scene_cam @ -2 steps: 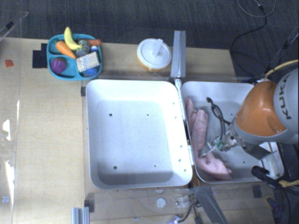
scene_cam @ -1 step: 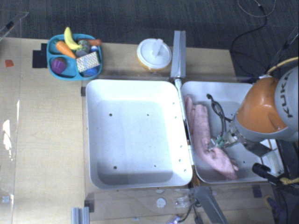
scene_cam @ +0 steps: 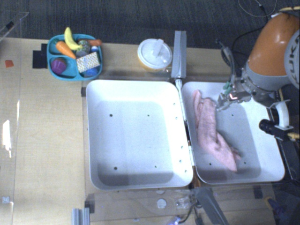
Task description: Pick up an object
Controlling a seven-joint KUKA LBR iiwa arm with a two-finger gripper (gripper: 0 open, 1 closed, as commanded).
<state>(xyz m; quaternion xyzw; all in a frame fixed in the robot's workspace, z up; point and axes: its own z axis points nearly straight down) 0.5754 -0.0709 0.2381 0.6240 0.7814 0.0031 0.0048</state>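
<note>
Nothing picked yet: gripper (scene_cam: 226, 99) sits just right of the pink cloth (scene_cam: 212, 131) in the right bin (scene_cam: 269, 170), finger state can't tell, grasp and lift remain.

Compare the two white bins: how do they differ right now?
The right bin holds a crumpled pink cloth along its left side; the left bin shows only its bare floor. The gripper hangs over the right bin, not the left bin. Both are shallow, white and rounded at the corners.

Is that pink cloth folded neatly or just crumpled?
Crumpled: the pink cloth lies bunched in an uneven, wrinkled strip along the right bin's left side.
</note>
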